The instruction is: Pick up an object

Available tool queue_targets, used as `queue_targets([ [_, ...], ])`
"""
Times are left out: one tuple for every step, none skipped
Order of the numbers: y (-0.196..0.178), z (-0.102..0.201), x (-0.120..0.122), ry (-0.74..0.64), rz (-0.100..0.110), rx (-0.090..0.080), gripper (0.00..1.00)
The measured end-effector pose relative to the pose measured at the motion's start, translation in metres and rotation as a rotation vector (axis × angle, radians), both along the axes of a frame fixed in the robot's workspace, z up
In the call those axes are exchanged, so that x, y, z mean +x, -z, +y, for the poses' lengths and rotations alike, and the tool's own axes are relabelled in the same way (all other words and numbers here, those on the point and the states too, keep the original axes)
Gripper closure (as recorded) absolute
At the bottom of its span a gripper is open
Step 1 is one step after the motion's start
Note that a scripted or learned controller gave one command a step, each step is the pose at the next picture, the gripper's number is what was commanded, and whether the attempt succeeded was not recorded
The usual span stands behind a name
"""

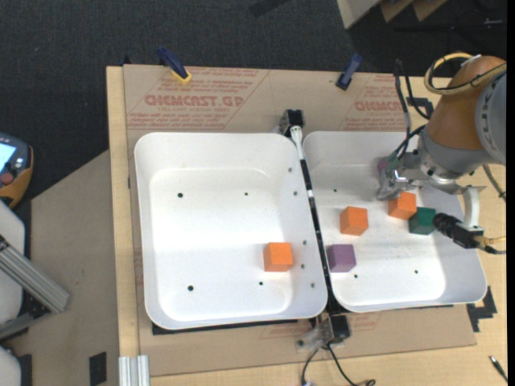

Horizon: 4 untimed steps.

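In the right bin [386,296] lie several blocks: an orange cube [353,219] near the middle, a purple cube [341,256] by the divider, another orange block [402,206] and a green block [421,221] touching it on the right. My gripper [393,185] hangs low over the bin's back right part, just behind and partly over that second orange block. Nothing shows as held. The left bin [201,304] has one orange cube [278,256] at its front right.
The arm's grey wrist with its orange band [463,111] and cables covers the right bin's back right corner. A black connector [455,232] sticks out beside the green block. Blue clamps [175,65] hold the cardboard base at the back edge.
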<state>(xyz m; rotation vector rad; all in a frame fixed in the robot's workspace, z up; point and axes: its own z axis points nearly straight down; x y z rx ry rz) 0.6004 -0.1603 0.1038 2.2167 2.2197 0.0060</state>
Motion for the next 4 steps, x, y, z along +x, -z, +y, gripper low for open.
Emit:
queue_targets([
  [0.002, -0.035, 0.0, -0.005, -0.024, -0.008, 1.0],
  [0.024, -0.065, 0.059, -0.004, 0.054, 0.01, 1.0],
  [0.015, -0.066, 0.056, 0.0, 0.054, 0.007, 1.0],
  [0.023, -0.065, 0.051, 0.002, 0.037, 0.005, 1.0],
])
